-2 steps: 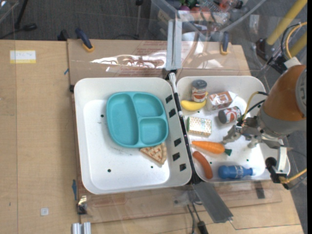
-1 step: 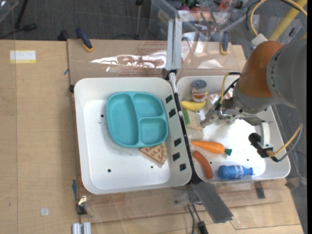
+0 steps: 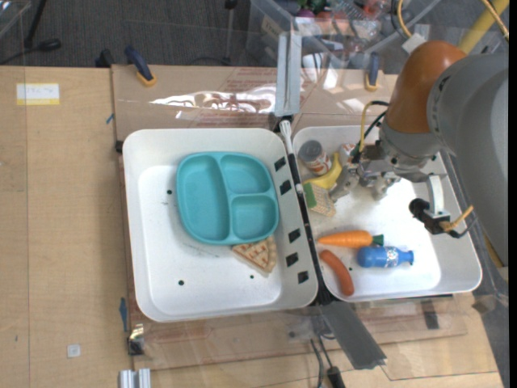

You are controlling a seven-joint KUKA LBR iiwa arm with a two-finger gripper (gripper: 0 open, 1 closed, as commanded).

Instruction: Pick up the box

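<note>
— From where does the camera look?

— From above the bench (image 3: 56, 241), fixed, facing down at a slant; the bench's far edge and the floor beyond lie along the top of the frame.

— How near is it?

— Near enough that the two white bins (image 3: 153, 241) take up the middle, with the arm (image 3: 460, 95) entering large from the upper right.

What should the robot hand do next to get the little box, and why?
Probably nudge the pincer a little toward the divider and lower it. It hovers in the right bin among the can and banana, while the box lies just beside it against the divider, apparently not yet gripped. That is my best guess.
</note>
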